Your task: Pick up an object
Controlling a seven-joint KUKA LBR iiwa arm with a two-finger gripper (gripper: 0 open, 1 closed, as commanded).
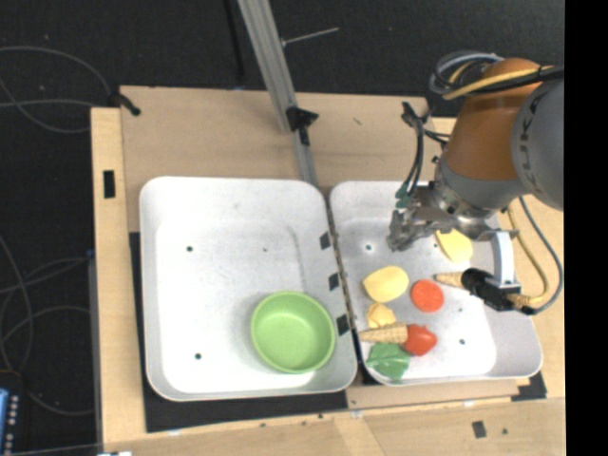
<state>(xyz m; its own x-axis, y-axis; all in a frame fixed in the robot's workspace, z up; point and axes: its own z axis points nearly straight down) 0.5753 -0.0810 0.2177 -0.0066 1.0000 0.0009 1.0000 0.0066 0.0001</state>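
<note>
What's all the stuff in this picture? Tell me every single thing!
bench: 1, tan, under everything
left bin: 1, white, on the bench
right bin: 1, white, beside the left bin
bowl: 1, green, left bin, front
yellow lump: 1, yellow, right bin, middle
small piece: 1, yellow, just in front of the lump
pale piece: 1, pale yellow, near the claw
ball: 1, orange-red, beside the lump
red piece: 1, red, right bin, front
stick: 1, tan, beside the red piece
leafy piece: 1, green, right bin, front edge
pole: 1, grey, behind the bins
arm: 1, grey and orange, from the right
claw: 1, over the right bin
</note>
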